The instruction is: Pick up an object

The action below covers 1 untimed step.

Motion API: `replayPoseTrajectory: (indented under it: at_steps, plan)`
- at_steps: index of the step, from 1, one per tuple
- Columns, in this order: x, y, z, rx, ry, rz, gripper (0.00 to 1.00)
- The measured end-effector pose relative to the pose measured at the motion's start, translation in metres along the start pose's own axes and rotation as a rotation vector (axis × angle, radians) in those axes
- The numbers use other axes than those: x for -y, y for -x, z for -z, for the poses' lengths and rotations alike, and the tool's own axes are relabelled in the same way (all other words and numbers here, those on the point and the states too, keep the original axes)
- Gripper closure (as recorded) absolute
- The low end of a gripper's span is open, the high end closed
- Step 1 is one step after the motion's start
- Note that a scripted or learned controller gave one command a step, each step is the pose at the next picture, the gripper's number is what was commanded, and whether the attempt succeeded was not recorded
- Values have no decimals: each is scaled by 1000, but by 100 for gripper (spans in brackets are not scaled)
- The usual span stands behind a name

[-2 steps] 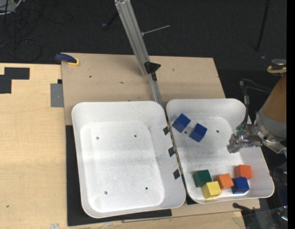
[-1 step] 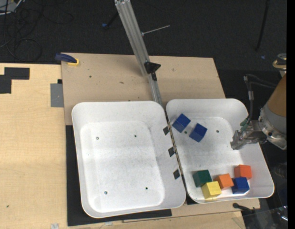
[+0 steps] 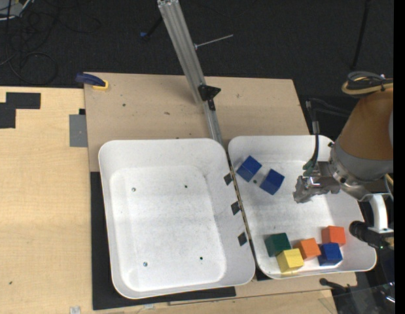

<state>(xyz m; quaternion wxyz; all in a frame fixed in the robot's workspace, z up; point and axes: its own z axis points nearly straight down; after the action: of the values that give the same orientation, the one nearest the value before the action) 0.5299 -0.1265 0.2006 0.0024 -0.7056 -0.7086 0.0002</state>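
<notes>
Jaws point(image 3: 305, 192) hang over the right bin point(image 3: 290, 146), toward its right side, about midway between far and near walls; whether they are apart or together cannot be told, and nothing shows between them. Arm point(image 3: 364, 139) comes in from the right, orange band above the grey wrist. Just left of the jaws, apart from them, two blue cubes: one point(image 3: 272, 181) nearer the jaws, the other point(image 3: 248, 167) a little farther left and toward the far wall, close to the divide between bins. The two cubes sit near each other but do not touch. Along the near wall of the same bin, a cluster: green cube point(image 3: 277, 243) at left, yellow cube point(image 3: 290, 260) just near-right of it and touching or nearly so, orange cube point(image 3: 309, 247) next right, then a blue cube point(image 3: 330, 254) at the near right with a red-orange cube point(image 3: 334, 235) just beyond it. The cluster lies well apart from the jaws. Left bin point(image 3: 123, 159) sits beside the right bin, edges meeting, with small black clips along the join. Both bins rest on a tan counter point(image 3: 156, 103). A slanted metal rail point(image 3: 186, 51) rises from the far edge between the bins. A small blue-and-yellow item point(image 3: 92, 80) lies at the counter's far left corner.
</notes>
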Motion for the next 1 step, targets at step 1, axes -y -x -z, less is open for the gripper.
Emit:
replayPoseTrajectory:
  at_steps: [1]
  plan:
    - [-7, -52, 12, 0, 3, 1, 100]
